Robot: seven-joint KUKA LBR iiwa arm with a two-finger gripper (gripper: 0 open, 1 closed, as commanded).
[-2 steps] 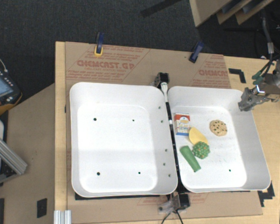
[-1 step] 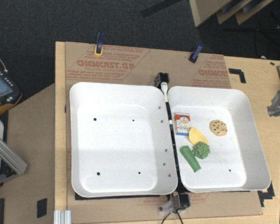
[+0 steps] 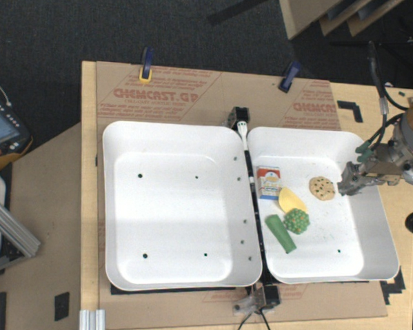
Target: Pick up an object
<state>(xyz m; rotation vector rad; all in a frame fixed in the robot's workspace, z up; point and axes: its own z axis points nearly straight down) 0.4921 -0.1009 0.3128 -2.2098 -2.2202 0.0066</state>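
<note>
In the right bin (image 3: 369,224) lie all the loose things: a cookie (image 3: 322,187), a small carton (image 3: 268,183) near the divider, a yellow piece (image 3: 291,200) just below it, a green knobbly ball (image 3: 297,220) and a green stick (image 3: 281,234) touching or nearly touching that ball. The left bin (image 3: 122,191) holds nothing loose.

The gripper (image 3: 348,182) hangs over the right bin's far side, just beside the cookie and apart from it. Whether it is spread or closed cannot be told from this angle, and nothing is seen held in it.

The cookie looks the nearest candidate. It is flat and lies close to the floor, so the tips may skate over it or push it aside without closing on it. If the arm comes down slightly off, it could nudge the cookie toward the yellow piece.

The cluster by the divider carries its own risk: the yellow piece, ball and stick sit so close that a grab there might catch two at once or wedge between them. The round ball would likely roll from a poor pinch.
</note>
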